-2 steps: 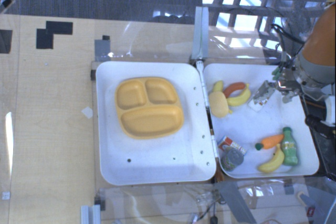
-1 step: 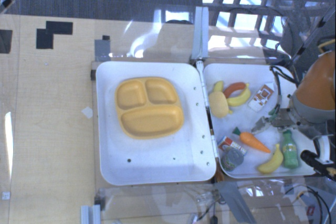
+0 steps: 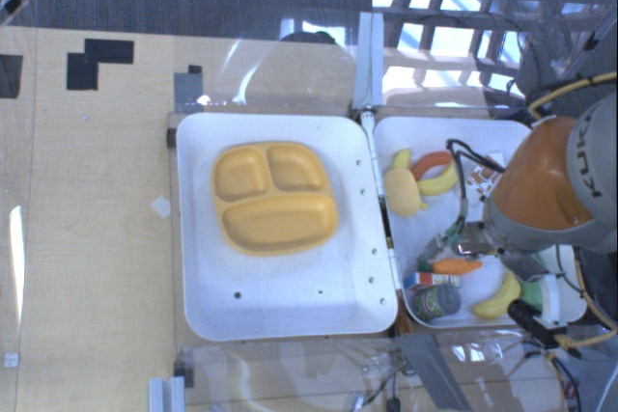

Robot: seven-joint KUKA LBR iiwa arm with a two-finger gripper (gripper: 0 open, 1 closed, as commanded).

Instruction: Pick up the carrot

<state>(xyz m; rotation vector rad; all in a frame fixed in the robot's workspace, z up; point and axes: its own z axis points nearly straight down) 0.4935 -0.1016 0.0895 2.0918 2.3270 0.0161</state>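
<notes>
A: A pale wooden bench (image 3: 87, 207) stands on dark grey carpet, with two shallow white plastic bins on it side by side.

B: What is in the left bin (image 3: 203, 304)?

A: A yellow plastic tray with three compartments (image 3: 275, 198), lying flat near the middle.

B: And the right bin (image 3: 386, 135)?

A: It is crowded. The small orange plastic carrot (image 3: 457, 267) lies on its side in the lower half, just above a red, white and blue tube (image 3: 432, 280) and a round tin can (image 3: 436, 301). A yellow banana (image 3: 496, 297) lies near the carrot on its right. Further up are a pale yellow pear-shaped fruit (image 3: 403, 191), a second banana (image 3: 439, 180) and a red curved piece (image 3: 430, 163).

B: Where is the arm?

A: The grey arm with the orange band (image 3: 541, 183) reaches over the right bin from the right. The gripper (image 3: 454, 246) hangs just above the carrot's left end.

B: Fingers apart or together?

A: I cannot tell; they are too small and cluttered to read.
</notes>
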